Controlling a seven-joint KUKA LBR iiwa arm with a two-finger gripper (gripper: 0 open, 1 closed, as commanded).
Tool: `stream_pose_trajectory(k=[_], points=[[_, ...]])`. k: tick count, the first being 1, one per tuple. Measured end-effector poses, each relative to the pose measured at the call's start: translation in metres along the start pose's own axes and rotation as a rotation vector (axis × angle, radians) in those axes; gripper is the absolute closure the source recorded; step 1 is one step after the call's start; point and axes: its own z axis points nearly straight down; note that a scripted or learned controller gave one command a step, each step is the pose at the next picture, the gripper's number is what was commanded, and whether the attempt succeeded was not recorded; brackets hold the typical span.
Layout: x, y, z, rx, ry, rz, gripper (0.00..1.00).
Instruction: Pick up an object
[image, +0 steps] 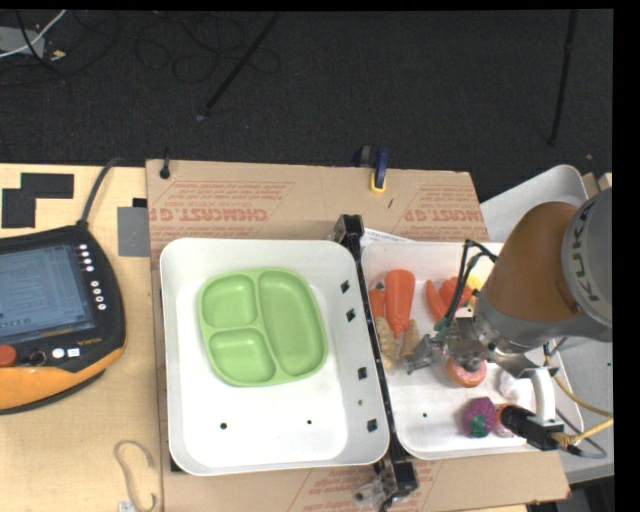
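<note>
The right bin (432, 440) holds several small items. A long orange carrot-like piece (400, 297) lies at its back left, with a tan item (386, 336) beside it. A smaller red-orange piece (441, 297) lies further right. A pink and orange round thing (466, 374) sits mid-bin. A purple object with a green end (480, 417) rests near the front. My gripper (437, 348) hangs low over the middle of this bin, just left of the round thing and right of the tan item. The arm's wrist hides the items at the back right, where a bit of yellow (482, 272) shows.
The left bin (260, 435) bears a green three-part plate (263, 327). A black divider with clips (362, 330) runs between the bins. A teach pendant (50, 310) lies at the far left of the bench. A clamp (379, 172) stands on the cardboard's back edge.
</note>
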Motion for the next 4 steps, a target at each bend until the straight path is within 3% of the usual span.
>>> stream_pose_trajectory(k=[1,2,3,4], points=[[0.003,0.002,0.043,-0.011,0.0,-0.002,0.0],[-0.007,0.004,0.028,-0.025,-0.016,0.011,1.0],[-0.003,0.011,-0.031,-0.011,-0.002,0.001,1.0],[-0.011,0.009,-0.075,-0.012,-0.003,0.002,1.0]])
